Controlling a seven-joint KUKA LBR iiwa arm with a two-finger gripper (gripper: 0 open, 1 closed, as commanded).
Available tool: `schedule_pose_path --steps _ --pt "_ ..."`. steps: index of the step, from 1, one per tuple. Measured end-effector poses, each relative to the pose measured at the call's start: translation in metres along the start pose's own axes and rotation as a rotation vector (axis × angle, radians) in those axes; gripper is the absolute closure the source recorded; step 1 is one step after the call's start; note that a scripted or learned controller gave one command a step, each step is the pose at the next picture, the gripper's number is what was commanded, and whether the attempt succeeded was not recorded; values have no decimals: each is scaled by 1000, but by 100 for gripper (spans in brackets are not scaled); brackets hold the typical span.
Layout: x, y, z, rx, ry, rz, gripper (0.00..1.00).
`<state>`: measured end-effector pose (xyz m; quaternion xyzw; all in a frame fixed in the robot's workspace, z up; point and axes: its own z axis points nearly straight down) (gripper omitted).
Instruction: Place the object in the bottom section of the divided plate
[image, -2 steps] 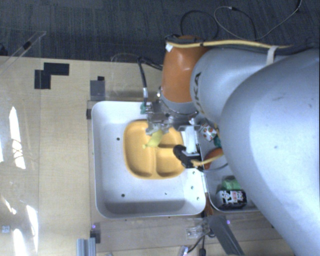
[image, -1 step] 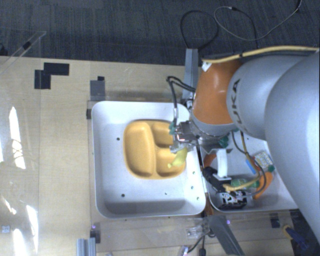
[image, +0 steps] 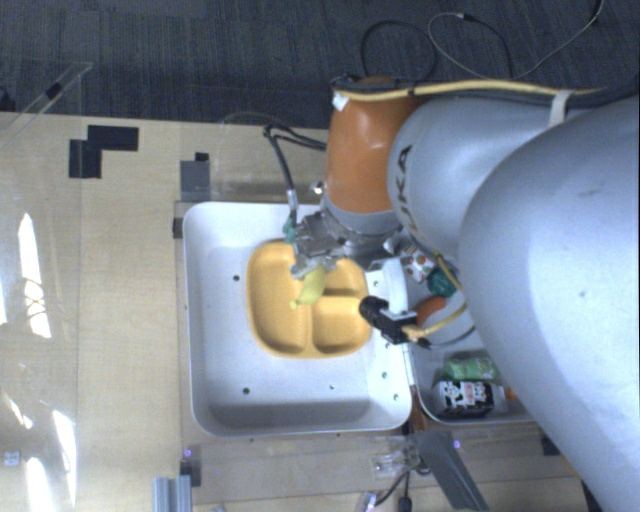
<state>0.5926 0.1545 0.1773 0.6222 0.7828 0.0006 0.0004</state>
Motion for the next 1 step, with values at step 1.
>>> schedule_pose_path --steps 1 --pt "0 0 0 0 0 0 0"
